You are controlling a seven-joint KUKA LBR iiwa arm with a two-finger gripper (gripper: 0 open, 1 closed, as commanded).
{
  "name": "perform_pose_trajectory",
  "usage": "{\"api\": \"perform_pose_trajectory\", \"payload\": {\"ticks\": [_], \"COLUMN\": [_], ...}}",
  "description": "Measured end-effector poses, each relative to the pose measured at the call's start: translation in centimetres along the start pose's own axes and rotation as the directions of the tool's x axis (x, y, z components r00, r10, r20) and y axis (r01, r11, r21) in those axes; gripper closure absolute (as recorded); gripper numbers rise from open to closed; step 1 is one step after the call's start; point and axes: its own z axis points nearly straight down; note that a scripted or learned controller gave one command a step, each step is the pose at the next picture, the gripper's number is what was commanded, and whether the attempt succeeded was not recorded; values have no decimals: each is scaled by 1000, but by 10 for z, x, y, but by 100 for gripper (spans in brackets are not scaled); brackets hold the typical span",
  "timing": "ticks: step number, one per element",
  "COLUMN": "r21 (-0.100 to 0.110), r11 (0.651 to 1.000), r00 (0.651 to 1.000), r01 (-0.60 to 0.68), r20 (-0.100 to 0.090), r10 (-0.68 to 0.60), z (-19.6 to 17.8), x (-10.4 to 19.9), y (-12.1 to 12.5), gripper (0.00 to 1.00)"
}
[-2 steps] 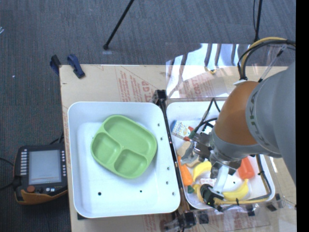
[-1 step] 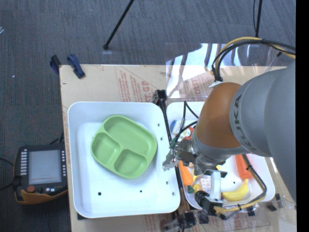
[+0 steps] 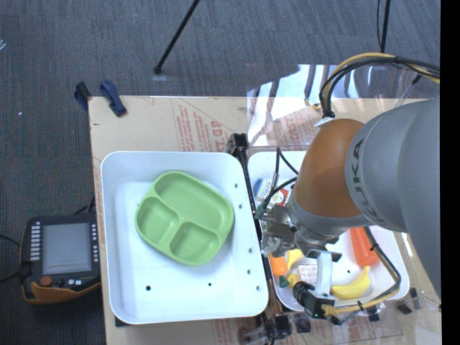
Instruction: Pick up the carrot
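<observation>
Carrot (image 3: 361,246) lies in the right bin (image 3: 399,264) beside the banana (image 3: 352,286) — arm (image 3: 381,171) overhead; the claw's state I cannot tell.

The green plate (image 3: 185,218) looks like smooth plastic with a soft shine. The left bin (image 3: 115,279) is smooth white plastic, a bit dull. The counter (image 3: 194,124) is brown board, flat and matt, with red print on it. The arm (image 3: 402,167) has a smooth grey shell, and its orange band (image 3: 327,171) shines. The banana (image 3: 352,286) looks smooth and glossy, like plastic.
</observation>
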Motion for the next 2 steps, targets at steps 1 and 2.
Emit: {"api": "perform_pose_trajectory", "payload": {"ticks": [1,2], "r21": [5,10], "r11": [1000,1000], "r00": [1000,1000], "r01": [-4,-7], "r20": [1,3], "r10": [4,7], "z": [-8,-16], "x": [-2,-4], "y": [1,1], "gripper": [100,100]}}
